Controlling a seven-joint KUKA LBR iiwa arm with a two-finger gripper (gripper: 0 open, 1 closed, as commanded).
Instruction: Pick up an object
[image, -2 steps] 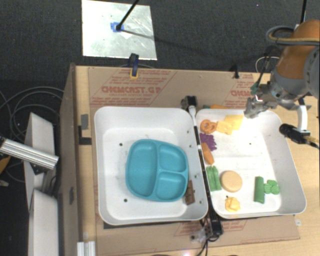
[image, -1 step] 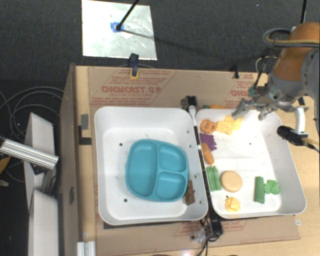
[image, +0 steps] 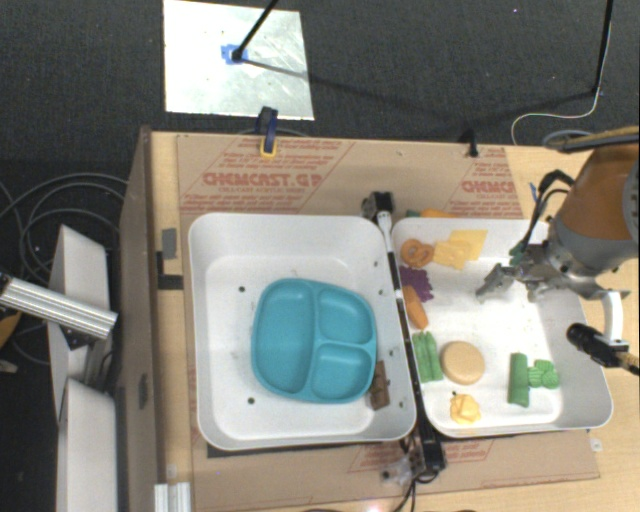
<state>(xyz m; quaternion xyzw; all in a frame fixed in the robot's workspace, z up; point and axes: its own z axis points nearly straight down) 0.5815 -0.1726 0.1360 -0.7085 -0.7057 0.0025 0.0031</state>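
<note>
The right bin (image: 585, 400) holds several toy foods: a yellow wedge (image: 460, 247), an orange ring (image: 417, 253), a purple bunch (image: 423, 285), an orange stick (image: 415, 313), a green pod (image: 427, 357), a tan round bun (image: 463, 362), a small yellow piece (image: 463, 407) and two green pieces (image: 520, 378) (image: 545, 375). My gripper (image: 515, 283) hangs over the upper right part of this bin, above bare white floor to the right of the yellow wedge. Its fingers are spread open with nothing between them.
The left bin (image: 225, 250) holds a blue divided plate (image: 313, 340) and a small brown piece (image: 380, 385) by its right wall. A black fitting (image: 600, 345) juts over the right bin's right rim. The grey arm with its orange band (image: 600, 200) comes in from the upper right.
</note>
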